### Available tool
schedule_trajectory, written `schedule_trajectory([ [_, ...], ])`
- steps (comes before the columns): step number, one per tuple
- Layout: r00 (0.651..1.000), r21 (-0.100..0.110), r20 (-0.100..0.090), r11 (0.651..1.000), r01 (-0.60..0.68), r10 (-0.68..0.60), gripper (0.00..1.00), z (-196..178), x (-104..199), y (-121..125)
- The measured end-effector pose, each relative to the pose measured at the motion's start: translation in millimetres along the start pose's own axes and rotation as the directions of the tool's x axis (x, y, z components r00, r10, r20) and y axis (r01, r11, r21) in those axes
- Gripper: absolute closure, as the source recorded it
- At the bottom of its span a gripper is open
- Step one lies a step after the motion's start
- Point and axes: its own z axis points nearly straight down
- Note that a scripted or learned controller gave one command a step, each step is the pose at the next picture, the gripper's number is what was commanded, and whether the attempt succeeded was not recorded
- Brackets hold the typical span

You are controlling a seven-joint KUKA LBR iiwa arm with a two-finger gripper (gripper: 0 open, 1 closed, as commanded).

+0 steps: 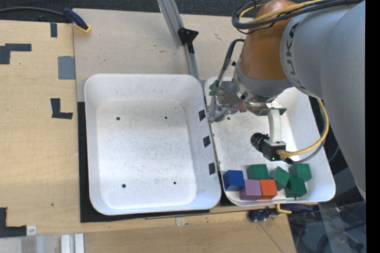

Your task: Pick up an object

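Well, over on the left sat the bare wooden bench [35, 145], marked with dark tape pieces [57, 107], and up near its top edge lay a blue-and-yellow clamp handle [77, 19] on the end of a black cable. Next came the left bin [142, 145], white and shallow, speckled with fine dark grit and showing 4 small dark dots on its floor. A grey metal rail [169, 8] ran down at a slant from the top and met the seam between the 2 bins. Then the right bin [317, 186], pressed up against the left one, and there was the action: the gripper [221, 104] hung over its upper left corner, right by the shared wall, with nothing visibly caught in it. Whether the fingers were spread or closed, I could not tell; the wrist blocked too much. Above it bulged the orange band [264, 50] and the big grey arm [332, 50], looped with yellow and black cables. A small black fitting [264, 145] dangled below the wrist. Down at the near edge of the right bin huddled the blocks, well apart from the gripper: a blue block [234, 179], a purple block [253, 188], an orange block [268, 187], and 4 green blocks [279, 174] crowded together behind and to their right.
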Motion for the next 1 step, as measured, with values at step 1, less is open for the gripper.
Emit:
schedule_trajectory([
  [1, 1.0, 0.001, 0.0, 1.0, -0.001, 0.001, 1.0, 4.5, 51.9, 0.9],
])
